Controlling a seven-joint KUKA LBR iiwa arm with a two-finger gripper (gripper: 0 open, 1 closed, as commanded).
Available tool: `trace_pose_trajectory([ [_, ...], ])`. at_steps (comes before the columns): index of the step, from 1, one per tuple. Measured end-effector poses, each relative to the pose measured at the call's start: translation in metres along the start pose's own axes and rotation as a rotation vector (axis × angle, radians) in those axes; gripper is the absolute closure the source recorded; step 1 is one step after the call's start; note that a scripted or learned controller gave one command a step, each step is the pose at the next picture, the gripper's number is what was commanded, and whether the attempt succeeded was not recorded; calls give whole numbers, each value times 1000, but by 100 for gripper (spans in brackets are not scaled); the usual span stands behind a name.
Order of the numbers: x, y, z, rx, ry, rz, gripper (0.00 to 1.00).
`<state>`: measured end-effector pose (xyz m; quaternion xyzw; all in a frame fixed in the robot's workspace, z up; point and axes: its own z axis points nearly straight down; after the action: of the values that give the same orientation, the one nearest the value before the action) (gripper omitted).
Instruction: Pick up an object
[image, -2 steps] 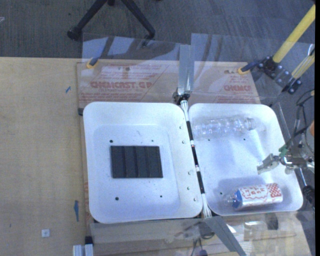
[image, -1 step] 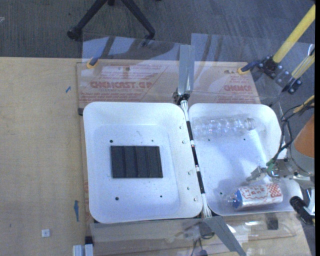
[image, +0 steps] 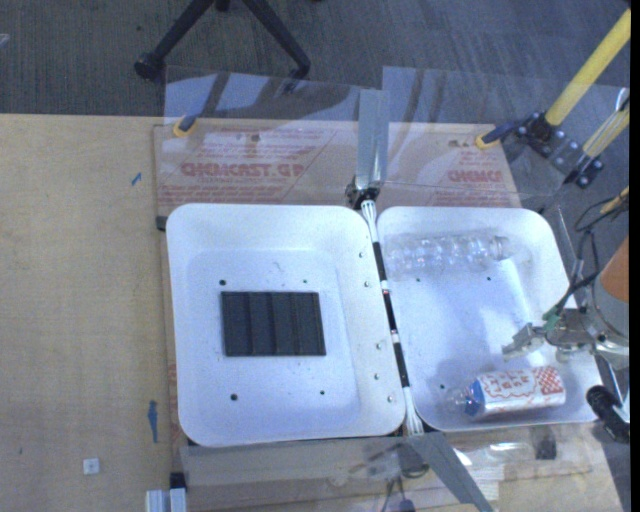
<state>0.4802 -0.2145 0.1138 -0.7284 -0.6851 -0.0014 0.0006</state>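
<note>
Red-patterned white bottle (image: 512, 391) lies in right bin (image: 440, 300).

I note a tan tabletop (image: 70, 300) carrying two shallow white bins: left bin (image: 190, 240), right bin (image: 535, 235). Clear panels (image: 260, 140) stand behind them. A yellow pole (image: 595, 65) and black stand legs (image: 220, 30) lie beyond.
</note>
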Motion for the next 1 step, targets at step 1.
trace_pose_trajectory([
  [1,1,0,-18,-1,-3,244,0],
])
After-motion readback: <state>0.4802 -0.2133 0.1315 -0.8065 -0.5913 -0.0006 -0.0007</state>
